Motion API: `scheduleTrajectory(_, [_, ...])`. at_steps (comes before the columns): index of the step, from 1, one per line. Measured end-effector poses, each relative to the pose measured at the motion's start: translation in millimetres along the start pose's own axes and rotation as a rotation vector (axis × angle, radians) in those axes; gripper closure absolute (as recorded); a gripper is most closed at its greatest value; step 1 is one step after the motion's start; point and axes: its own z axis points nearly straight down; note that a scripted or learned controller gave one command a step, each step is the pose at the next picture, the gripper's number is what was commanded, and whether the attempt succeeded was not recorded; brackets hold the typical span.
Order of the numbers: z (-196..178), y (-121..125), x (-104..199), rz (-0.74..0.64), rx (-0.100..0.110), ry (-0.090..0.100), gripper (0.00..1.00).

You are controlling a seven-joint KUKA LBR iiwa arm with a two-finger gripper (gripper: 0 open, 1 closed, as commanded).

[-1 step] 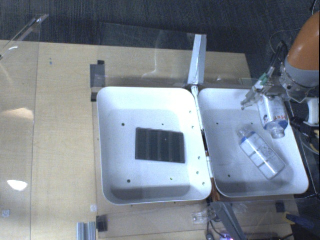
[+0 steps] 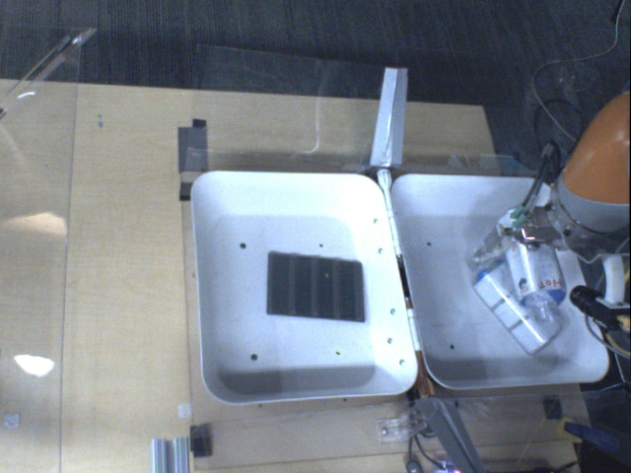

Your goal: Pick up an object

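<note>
Hovering over the right-hand shallow white bin (image 2: 434,353), the grey two-finger gripper (image 2: 527,227) sits just above a clear plastic bottle with a blue-and-white label (image 2: 521,299); whether its fingers are parted or closed is unclear. Smooth plastic could slip away.

Two bins are being borne side by side on the bench (image 2: 108,294). A ridged rectangular pad (image 2: 316,287) is lying in the middle of the left bin (image 2: 227,205). In the right bin (image 2: 434,215), toward its right side, what may be a small bottle (image 2: 521,299) is being overhung by the gripper (image 2: 523,235).
</note>
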Motion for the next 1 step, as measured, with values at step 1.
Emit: scheduleTrajectory(1, [38.6, 4.1, 8.7, -0.187, -0.027, -0.009, 0.00])
